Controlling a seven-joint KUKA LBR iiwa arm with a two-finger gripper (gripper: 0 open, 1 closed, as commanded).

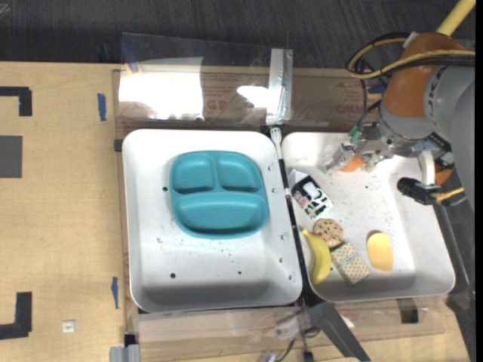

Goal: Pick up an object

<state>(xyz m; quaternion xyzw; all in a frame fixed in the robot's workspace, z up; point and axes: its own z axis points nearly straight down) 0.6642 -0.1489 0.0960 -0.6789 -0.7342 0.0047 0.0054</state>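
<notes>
My gripper [356, 155] hangs over the far end of the right bin [423, 277], reaching in from the right. A small orange thing [352, 166] shows just under it, partly hidden by the gripper. Whether it is touched or held I cannot tell. Nearer the front of this bin lie a black-and-white patterned packet [311, 196], a round brown cookie [327, 229], a yellow banana [320, 255], a tan patterned block [350, 263] and a yellow lemon-like piece [379, 250].
The left bin [143, 262] holds a teal divided plate [219, 193]. A clear plastic sheet [204, 89] stands behind the bins. The wooden bench [53, 225] stretches to the left. The bins' shared wall [290, 217] runs between them.
</notes>
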